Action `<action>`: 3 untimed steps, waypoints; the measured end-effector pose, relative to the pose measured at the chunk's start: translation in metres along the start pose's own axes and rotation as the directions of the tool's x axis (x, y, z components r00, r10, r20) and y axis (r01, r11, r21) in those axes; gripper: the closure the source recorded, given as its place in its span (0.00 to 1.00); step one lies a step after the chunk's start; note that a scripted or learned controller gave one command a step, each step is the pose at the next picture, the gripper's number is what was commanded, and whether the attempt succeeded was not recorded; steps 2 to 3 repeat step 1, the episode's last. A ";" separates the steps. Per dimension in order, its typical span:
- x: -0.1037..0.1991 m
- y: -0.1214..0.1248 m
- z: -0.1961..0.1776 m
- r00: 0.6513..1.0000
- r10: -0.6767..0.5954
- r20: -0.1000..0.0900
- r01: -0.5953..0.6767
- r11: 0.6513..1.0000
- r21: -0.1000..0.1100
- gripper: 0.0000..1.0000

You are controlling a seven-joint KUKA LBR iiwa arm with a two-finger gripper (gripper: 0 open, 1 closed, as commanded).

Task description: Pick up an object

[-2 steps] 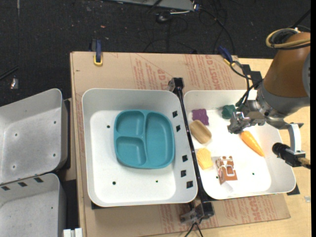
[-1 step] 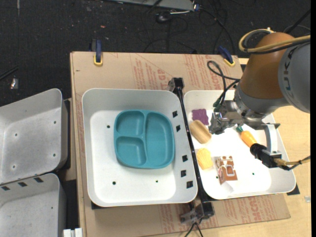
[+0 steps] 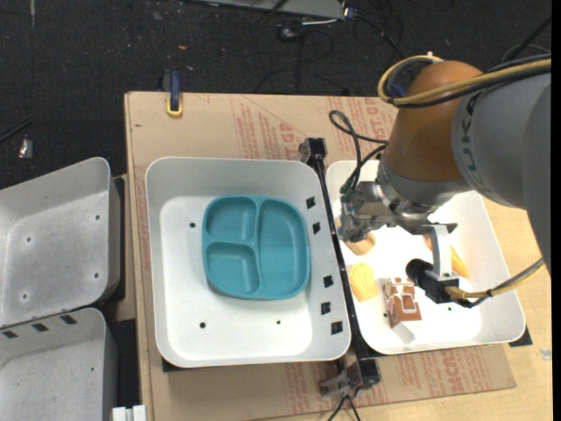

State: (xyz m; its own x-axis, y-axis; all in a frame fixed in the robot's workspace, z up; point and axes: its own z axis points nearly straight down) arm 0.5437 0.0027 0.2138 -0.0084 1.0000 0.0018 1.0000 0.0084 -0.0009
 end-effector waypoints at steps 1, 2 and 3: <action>0.051 -0.001 0.001 1.000 0.000 0.000 0.000 1.000 0.000 1.00; 0.051 -0.001 0.001 1.000 0.000 0.000 0.000 1.000 0.000 1.00; 0.051 -0.001 0.001 1.000 0.000 0.000 0.000 1.000 0.000 1.00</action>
